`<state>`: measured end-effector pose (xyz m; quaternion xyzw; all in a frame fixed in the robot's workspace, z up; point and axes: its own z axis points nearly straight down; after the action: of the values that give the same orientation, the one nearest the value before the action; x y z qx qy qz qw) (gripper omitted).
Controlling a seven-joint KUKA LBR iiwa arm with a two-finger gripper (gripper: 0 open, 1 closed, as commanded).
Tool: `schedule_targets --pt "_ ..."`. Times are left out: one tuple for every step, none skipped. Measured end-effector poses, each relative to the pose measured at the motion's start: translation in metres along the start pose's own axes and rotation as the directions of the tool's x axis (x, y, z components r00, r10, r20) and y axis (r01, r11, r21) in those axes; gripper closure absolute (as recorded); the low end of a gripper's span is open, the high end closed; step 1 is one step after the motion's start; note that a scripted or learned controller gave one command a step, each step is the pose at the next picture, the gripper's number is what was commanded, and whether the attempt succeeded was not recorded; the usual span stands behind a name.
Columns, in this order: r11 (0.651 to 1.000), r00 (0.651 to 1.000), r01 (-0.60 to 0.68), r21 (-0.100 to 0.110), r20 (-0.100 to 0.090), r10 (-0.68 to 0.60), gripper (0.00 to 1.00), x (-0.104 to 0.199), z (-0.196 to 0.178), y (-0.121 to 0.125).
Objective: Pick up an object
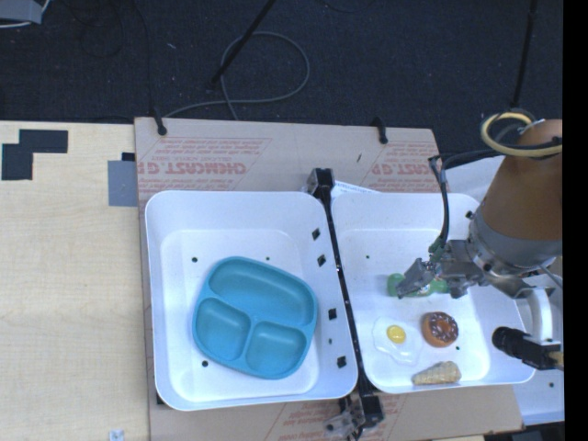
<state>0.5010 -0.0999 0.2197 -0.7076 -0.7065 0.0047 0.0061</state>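
Jaws sit low in the right bin, above and a little left of the doughnut, with their tips pointing left. Whether they are clenched or released cannot be told, because the dark metal parts blur together from this height. A small green toy lies right at their tips, touching or nearly touching them on their left side. It cannot be made out whether the toy is between them or only beside them.

Far to the left of the doughnut, the pale wooden surface carries a cardboard sheet on which both bins stand. The left bin holds a blue divided plate, lying flat with three compartments, well apart from the doughnut. A black clamp strip runs along the seam where the two bins meet, between the plate and the doughnut.

A fried egg toy lies just to the left of the doughnut, near it but not touching. The doughnut itself is brown with pink specks and rests flat on the bin floor. Below it, near the bin's front wall, lies a tan cone on its side. The arm comes in above and to the right of the doughnut, its orange band over a grey wrist.
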Motion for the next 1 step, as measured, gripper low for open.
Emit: schedule_targets --pt "1.0 1.0 0.002 -0.013 0.002 -0.002 0.0 -0.0003 -0.0063 0.0025"
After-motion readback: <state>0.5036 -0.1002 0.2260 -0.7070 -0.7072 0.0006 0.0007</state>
